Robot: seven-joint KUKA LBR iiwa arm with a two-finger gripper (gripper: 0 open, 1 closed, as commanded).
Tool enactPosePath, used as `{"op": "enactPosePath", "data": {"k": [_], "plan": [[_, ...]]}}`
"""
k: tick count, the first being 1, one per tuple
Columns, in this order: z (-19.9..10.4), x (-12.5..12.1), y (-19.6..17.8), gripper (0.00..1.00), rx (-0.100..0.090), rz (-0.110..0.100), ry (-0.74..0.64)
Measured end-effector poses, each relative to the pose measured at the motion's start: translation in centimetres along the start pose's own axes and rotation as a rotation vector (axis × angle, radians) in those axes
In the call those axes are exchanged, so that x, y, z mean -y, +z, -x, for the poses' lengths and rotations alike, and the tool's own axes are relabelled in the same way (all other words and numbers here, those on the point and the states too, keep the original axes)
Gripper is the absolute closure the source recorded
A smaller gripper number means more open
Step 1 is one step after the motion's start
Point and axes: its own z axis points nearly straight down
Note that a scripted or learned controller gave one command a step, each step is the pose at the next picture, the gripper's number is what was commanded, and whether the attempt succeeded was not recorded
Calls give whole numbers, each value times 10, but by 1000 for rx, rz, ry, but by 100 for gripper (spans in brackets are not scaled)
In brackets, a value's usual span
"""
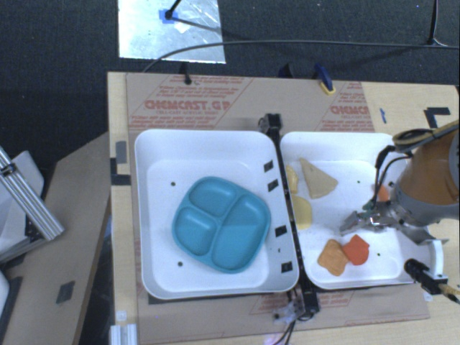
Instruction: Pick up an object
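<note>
The right bin (338, 153) holds a tan wedge (317, 179) at its back left. A pale yellow piece (302, 211) lies against the left wall. Near the front sit an orange piece (332, 257) and a red piece (357, 249), touching each other. My gripper (356, 223) hangs low in this bin, just above and behind the red piece. It is apart from the wedge, and nothing shows held in it. The arm's orange band (431, 175) covers the bin's right side.
The left bin (154, 157) holds a blue divided plate (221, 223). A black divider (282, 200) runs between the two bins. A small orange bit (383, 191) shows beside the wrist. Cardboard (215, 103) lies under both bins.
</note>
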Motion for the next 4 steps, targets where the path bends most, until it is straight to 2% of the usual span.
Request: {"op": "enactPosePath", "data": {"k": [1, 2, 3, 4], "plan": [[-1, -1, -12, 100, -1, 2, 0], [3, 1, -56, 100, 0, 2, -3], [8, 1, -119, 100, 1, 5, -4], [8, 0, -141, 100, 0, 2, -5]]}}
